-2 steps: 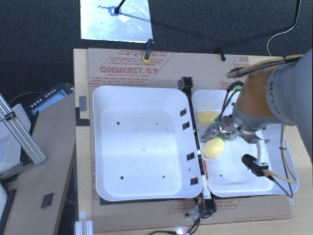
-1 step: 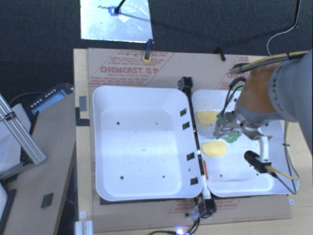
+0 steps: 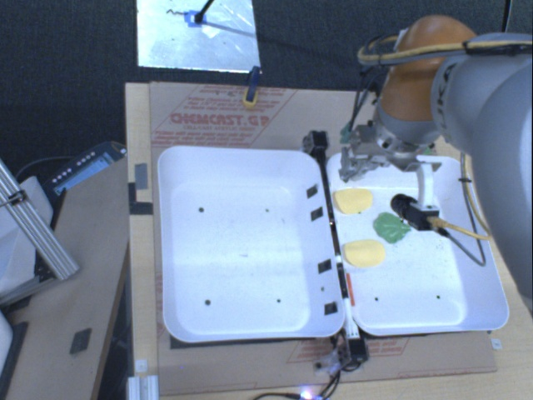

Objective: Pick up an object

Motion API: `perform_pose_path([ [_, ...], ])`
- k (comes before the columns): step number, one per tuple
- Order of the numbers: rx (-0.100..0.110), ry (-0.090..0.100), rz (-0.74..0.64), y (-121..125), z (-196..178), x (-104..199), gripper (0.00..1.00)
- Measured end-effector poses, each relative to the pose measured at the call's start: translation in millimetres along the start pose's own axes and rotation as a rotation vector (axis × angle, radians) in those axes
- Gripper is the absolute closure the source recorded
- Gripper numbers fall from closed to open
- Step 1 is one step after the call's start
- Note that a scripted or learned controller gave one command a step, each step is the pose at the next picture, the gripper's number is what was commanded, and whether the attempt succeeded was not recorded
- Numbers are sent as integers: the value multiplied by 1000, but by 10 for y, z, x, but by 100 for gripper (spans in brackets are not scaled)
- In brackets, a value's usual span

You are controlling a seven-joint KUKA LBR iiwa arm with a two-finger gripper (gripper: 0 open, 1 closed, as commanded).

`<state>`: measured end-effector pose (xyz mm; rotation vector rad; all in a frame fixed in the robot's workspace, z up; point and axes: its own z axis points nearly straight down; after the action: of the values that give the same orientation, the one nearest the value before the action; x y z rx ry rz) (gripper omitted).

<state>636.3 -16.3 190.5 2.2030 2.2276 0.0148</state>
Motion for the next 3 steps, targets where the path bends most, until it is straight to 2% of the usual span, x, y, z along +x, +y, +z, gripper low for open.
perform_pose_path([
  [1,-2,2,0,241,-1210,732,100],
  [2,-8,2,4,-14,-2971,809,100],
  [3,5,2,4,-133,-3485,1232,100],
])
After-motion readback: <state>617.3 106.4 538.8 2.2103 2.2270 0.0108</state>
